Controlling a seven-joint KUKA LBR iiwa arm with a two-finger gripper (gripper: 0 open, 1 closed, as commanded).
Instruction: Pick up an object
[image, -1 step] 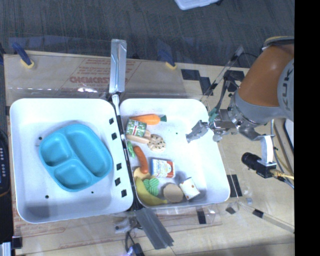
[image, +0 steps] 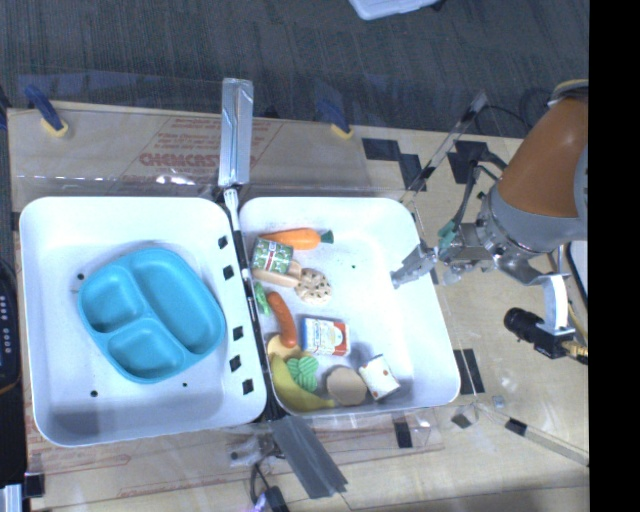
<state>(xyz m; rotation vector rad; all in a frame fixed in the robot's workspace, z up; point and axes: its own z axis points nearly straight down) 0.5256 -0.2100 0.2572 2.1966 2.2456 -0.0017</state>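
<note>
1. Pale wooden bench top (image: 520, 400) under dark carpet at the upper edge; two shallow white plastic bins sit side by side on it, with a grey metal bar (image: 236, 130) standing at their shared upper corner.
2. Left white bin (image: 60, 400): holds a light-blue plastic plate with three compartments (image: 150, 312), lying near the bin's middle.
3. Right white bin (image: 425, 330): its contents cluster along the left wall. From top to bottom: an orange toy carrot (image: 291, 238); a small green-labelled can (image: 273, 256); a tan speckled cookie-shaped piece (image: 313, 285); an orange-red toy sausage (image: 283, 318); a small carton with a red and blue label (image: 324, 336); a yellow toy banana (image: 293, 388), touching a green leafy piece (image: 303, 372); a beige rounded lump (image: 346, 384); a small white cup with a red mark (image: 379, 376).
4. Grey two-finger gripper (image: 410, 268): above the right bin's upper right rim, well apart from the objects, with nothing between its fingers; whether they are spread or pressed together cannot be told.
5. Grey arm with orange band (image: 545, 160): enters from the right edge.
</note>
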